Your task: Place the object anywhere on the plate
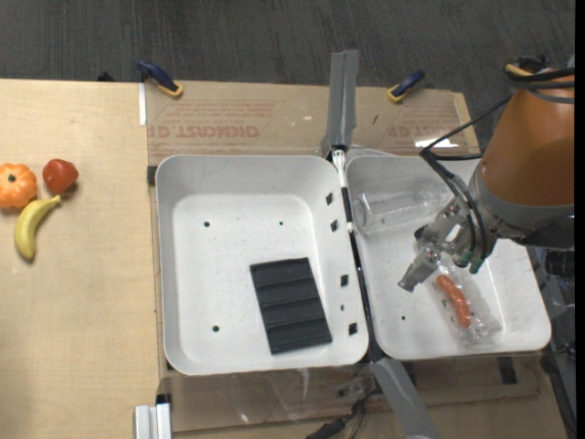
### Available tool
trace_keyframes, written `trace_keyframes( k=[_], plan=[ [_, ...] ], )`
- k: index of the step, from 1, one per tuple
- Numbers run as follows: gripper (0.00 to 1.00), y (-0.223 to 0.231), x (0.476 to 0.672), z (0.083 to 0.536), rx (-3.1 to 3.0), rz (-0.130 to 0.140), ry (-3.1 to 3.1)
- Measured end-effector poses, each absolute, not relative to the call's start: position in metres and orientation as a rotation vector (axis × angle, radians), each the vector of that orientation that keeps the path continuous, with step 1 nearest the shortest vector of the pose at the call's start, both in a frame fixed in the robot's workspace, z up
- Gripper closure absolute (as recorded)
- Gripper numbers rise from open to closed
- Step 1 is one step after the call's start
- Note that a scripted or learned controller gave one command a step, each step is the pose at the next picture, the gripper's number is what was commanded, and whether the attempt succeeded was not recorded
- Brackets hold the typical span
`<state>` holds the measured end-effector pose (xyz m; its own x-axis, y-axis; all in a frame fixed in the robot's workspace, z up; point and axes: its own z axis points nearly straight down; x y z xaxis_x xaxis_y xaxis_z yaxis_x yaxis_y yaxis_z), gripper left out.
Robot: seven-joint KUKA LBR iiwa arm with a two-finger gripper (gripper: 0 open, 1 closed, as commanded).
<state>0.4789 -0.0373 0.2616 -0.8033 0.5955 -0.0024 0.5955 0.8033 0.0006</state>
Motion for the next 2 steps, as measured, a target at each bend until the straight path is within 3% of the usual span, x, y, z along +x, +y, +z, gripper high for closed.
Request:
trace_keyframes(
  k=[1,2],
  plan=[
    [1.0,-0.038,0.48,0.27,0.984,-0.001,2.979],
    [1.0,0.056,0.479,0.278,0.662,0.0,3.069]
  ],
)
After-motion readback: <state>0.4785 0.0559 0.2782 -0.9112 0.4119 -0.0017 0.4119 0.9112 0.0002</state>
